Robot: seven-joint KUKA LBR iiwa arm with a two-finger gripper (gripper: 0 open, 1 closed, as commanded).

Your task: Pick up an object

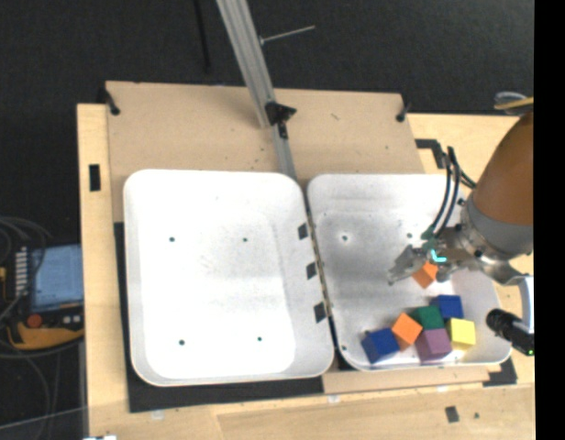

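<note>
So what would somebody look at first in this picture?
Probably the bunch of bright blocks piled in the near right corner of the right bin: blue, orange, green, purple and yellow. Just above them the gripper hangs over the bin with one more orange block at its fingers.

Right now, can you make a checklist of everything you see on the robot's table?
Surface: wooden bench bearing left bin and right bin.
Job's things: blocks in the right bin's near corner: blue, orange, purple, green, yellow, another blue; small orange block at the gripper.
Clutter: nothing seen.
Grippers: gripper low over the right bin.
Cables: black cables on the arm.
Surroundings: blue device, dark floor.
</note>
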